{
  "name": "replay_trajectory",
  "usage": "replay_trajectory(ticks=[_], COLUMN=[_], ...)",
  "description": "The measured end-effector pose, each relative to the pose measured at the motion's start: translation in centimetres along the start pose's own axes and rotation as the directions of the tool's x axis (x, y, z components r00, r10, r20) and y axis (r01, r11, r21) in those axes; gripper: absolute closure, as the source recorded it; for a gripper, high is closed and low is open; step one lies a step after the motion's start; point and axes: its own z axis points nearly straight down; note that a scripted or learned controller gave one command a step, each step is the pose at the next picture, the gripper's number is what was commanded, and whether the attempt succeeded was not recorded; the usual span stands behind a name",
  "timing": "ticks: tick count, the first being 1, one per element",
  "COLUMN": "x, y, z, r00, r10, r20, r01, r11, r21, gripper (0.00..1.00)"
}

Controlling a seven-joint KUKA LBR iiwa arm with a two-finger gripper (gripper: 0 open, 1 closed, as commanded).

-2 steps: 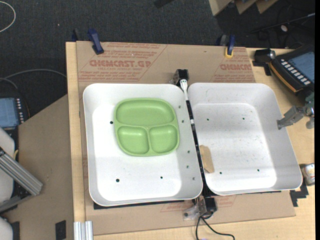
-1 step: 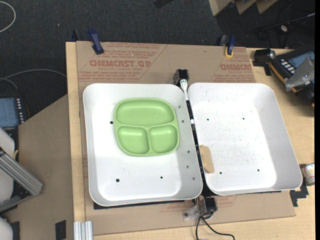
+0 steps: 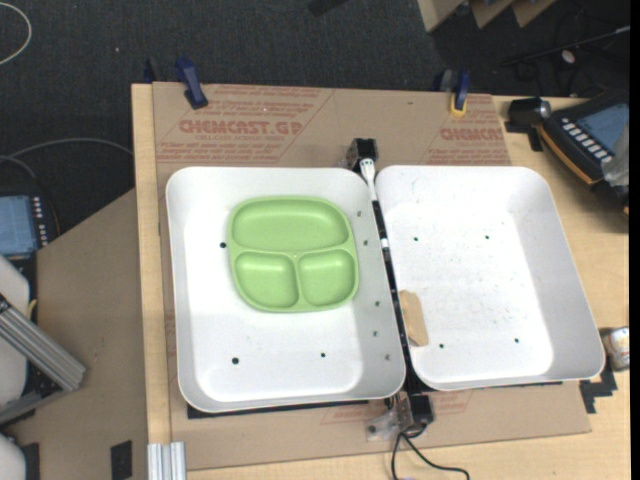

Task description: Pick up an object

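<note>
Apparently flat: green divided plate [image 3: 293,253] in left bin [image 3: 200,348]

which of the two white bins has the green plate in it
The left bin. A green divided plate lies in its upper half; the right bin shows bare white floor.

At the right edge of the frame, a bit below the middle, a small grey shiny piece [image 3: 620,345] pokes in. It is cut off by the edge, so just a little of it shows. It looks round and pale on top and darker below. It is too small and too blurry to tell if it is part of the robot or something else. It has no shape that looks like two fingers, and nothing is held in it.
</note>
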Motion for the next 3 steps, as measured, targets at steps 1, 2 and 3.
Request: replay_trajectory(ticks=[1,2,3], x=[4.1,10.1,18.7], y=[-0.2,-0.3,-0.3], z=[9.3,16.4,16.8], r00=[1.000,1.000,1.000], r10=[-0.002,-0.005,-0.009], r20=[-0.005,-0.005,-0.006], r01=[0.002,0.005,0.009], r11=[1.000,1.000,1.000], r21=[0.016,0.016,0.011], gripper=[1.00,1.00,1.00])
